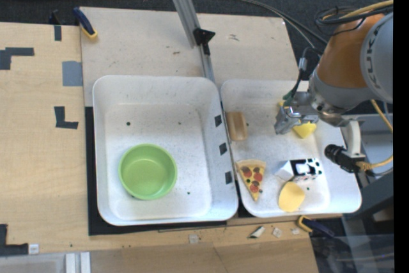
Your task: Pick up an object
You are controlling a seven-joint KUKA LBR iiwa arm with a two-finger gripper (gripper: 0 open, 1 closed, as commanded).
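1. The yellow object (306,130) lies near the right bin's (255,89) far right edge, just beside the hand (285,119).
2. You are at the reach step; the next move needs a descent centred over it.
3. You cannot tell whether the hand is spread or pressed together; the arm (358,67) hides part of the object.

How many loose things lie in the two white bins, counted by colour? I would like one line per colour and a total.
Green: 1, the bowl in the left bin.
Yellow: 2, the round piece and the small piece beside the gripper.
Brown: 1, the block.
Orange and red: 1, the pizza slice.
Black and white: 1, the small toy.
Total: 6, five of them in the right bin.
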